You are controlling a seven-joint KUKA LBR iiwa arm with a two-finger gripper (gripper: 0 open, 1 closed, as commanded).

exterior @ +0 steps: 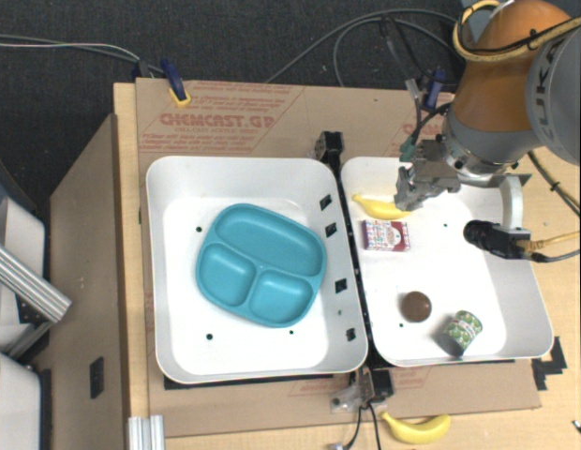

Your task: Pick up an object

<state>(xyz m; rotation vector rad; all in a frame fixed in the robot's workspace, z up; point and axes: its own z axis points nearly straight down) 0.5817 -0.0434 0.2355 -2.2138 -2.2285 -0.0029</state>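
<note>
Banana (379,206) lies at the back of the right bin (515,326), and your gripper (414,191) sits low right at its end, likely lined up for that pick. You cannot tell its grip state. A small carton (384,235) lies just beside the banana.

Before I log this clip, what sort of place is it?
Probably a robotics lab's grasping test bench: two white bins on taped cardboard, loose cables trailing behind, and toy props like a banana and a blue divided plate.
</note>
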